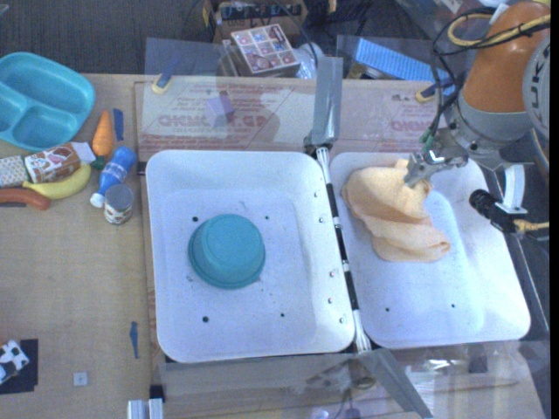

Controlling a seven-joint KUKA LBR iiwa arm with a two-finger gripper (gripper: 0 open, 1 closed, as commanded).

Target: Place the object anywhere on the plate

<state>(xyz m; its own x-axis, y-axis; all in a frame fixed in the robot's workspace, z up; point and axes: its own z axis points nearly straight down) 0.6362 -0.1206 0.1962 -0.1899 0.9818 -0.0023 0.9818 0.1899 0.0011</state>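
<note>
1. A wooden worktop (70, 321) carries two shallow white bins side by side, seen from above at a slant.
2. The left bin (175, 321) holds a teal plate (227, 250), which looks like an upturned round dish, lying a little left of the bin's middle.
3. The right bin (489, 312) holds a crumpled pale yellow cloth (393, 221) in its far left part, close to the wall shared with the left bin.
4. The grey arm with its orange band (502, 55) reaches in over the far right corner of the right bin.
5. The pincer (421, 169) sits at the cloth's far upper edge, where the fabric rises into a peak against it. The fingers appear pinched on that peak, with cloth between them, while most of the cloth rests on the bin floor.
6. Along the worktop's left edge lie a blue sectioned tray (39, 99), a toy carrot (104, 133), a banana (61, 184), a small blue bottle (113, 175) and a small can (119, 203).
</note>
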